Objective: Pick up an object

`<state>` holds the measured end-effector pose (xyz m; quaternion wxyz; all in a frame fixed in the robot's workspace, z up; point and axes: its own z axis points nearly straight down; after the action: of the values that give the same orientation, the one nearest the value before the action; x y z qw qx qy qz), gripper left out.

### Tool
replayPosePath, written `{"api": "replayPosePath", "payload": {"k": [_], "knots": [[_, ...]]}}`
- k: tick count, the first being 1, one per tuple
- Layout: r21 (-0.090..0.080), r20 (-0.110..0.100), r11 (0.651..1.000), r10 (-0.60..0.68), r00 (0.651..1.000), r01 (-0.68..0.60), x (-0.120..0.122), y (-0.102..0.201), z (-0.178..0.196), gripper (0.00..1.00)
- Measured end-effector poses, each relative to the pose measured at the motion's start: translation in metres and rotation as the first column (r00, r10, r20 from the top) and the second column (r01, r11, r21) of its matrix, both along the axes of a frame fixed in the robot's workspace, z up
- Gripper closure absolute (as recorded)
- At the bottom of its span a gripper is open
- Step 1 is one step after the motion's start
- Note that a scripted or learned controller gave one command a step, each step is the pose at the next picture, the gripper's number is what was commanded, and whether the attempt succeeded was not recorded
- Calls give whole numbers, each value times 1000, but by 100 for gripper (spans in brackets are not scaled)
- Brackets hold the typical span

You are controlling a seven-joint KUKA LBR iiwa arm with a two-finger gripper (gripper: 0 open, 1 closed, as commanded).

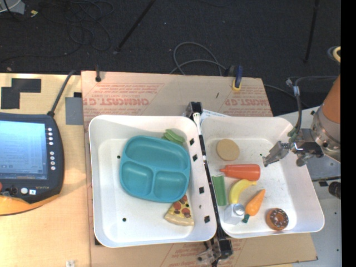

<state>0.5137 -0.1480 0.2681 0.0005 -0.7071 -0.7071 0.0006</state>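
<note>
The right bin [303, 218] holds a round tan cookie [227, 149], a red-orange sausage [242, 172], a green stick [218, 189], a yellow banana [240, 189], an orange carrot [255, 202], a chocolate donut [277, 218] and a small silver-blue piece [238, 211]. My gripper [288, 154] hangs over the bin's upper right part, to the right of the cookie and the sausage. Its two fingers are spread open with nothing between them.
The left bin [105, 149] carries a teal divided plate [156, 168], a pizza slice [180, 212] at its lower right and a green leafy piece [174, 136] at its top edge. A tablet [25, 154] lies at the far left of the bench.
</note>
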Motion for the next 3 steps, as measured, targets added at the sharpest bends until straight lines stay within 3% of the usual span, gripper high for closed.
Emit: {"api": "replayPosePath", "payload": {"k": [1, 2, 3], "knots": [[3, -9, 1000, 0, 1000, 0, -11, -12, -71, 0], [-1, 13, 1000, 0, 1000, 0, 6, -15, -164, 0], [2, 3, 1000, 5, 1000, -5, 75, 16, -181, 0]]}}
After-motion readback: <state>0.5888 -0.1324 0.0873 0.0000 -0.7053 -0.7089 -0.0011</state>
